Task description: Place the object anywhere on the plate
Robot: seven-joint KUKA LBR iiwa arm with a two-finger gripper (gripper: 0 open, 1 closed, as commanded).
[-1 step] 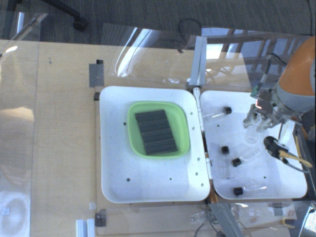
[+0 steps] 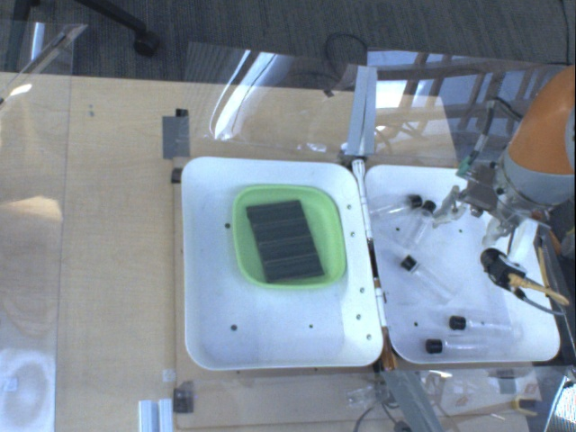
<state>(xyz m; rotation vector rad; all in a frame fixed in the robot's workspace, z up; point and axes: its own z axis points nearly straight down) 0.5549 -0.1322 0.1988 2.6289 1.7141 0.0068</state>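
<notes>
From above, we see the arm [image 2: 540,142] reaching in over the far right part of the right bin [image 2: 468,354], wrist tilted down. Its gripper [image 2: 450,207] hangs above clear tubes with black caps [image 2: 457,323]; we cannot tell its opening. The dark ribbed block [image 2: 283,240] lies flat on the green plate [image 2: 335,241] in the left bin [image 2: 207,313], its long axis running near-to-far, slightly slanted.

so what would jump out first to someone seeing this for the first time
The bright green plate in the left bin stands out most, with a dark ridged block lying flat on it. Next is the arm's orange band at the right edge, above the right bin scattered with clear, black-capped vials.
</notes>
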